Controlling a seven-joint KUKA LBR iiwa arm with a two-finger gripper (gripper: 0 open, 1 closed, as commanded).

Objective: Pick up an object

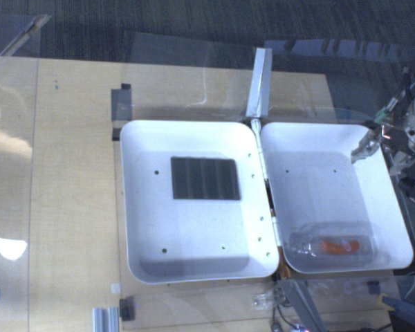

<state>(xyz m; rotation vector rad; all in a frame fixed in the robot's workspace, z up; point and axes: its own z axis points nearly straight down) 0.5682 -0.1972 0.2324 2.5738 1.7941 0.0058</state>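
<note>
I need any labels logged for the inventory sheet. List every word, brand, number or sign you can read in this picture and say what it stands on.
No text can be read anywhere in this view.
Clear bottle in the right bin: an orange patch shows inside or on it, too blurred to tell whether it carries print.
Dark ribbed panel in the left bin: plain, no marks.
Bench: no lettering visible.
</note>
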